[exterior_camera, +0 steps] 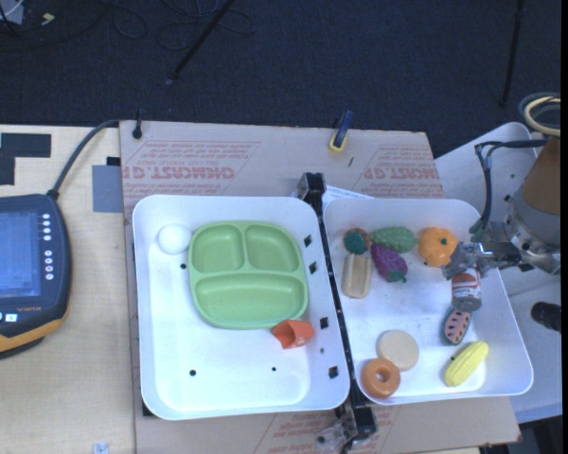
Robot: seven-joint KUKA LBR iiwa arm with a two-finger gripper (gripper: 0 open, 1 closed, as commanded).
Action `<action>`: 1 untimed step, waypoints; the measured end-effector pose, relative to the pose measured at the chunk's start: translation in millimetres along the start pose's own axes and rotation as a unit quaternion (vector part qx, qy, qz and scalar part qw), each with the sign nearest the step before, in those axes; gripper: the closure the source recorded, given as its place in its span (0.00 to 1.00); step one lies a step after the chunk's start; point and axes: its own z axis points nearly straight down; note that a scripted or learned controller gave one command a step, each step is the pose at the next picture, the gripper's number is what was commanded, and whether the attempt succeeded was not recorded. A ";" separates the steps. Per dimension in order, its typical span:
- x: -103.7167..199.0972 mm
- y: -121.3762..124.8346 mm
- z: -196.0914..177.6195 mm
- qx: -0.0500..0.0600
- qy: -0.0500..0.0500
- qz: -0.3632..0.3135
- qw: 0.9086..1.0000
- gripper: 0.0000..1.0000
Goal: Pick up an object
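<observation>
Readable text: red print on the cardboard sheet (265, 164) under the bins, upside down to the camera, looks like "CHEMCAST" twice; smaller lines below it illegible. More red print on the cardboard at the bottom edge, unreadable. Teach pendant (19, 272) at left, blue screen lit, no legible characters.

Left bin (161, 386): green divided plate (248, 274) in the middle, white ball (173, 239) at its upper-left just beside the rim, small orange piece (293, 332) touching the plate's lower-right edge.

Right bin (511, 367): toy food. Green-topped item (357, 241) and tan block (357, 276) near the left wall, green pickle-like piece (394, 238), purple piece (389, 262) just below it, orange fruit (437, 246) to their right. Lower down: round cream disc (398, 350), orange ring (381, 377) touching its lower-left, yellow corn (466, 363) toward the lower-right corner, watermelon slice (456, 326) just above the corn.

Gripper (467, 268) reaching in from the right, over the right bin's right half, just right of the orange fruit. Small red-and-white can (466, 291) directly under the fingertips, touching or nearly so; cannot tell whether clamped between them. Open or closed: cannot tell at this resolution. Watermelon slice just below the can, corn further down, both apart from the gripper.

Blue-and-yellow clamp (340, 132) on the cardboard's top edge.
</observation>
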 end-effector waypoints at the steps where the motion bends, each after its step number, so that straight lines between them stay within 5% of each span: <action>1: -1.1 1.1 -51.1 -0.001 0.000 -0.001 1.000 1.00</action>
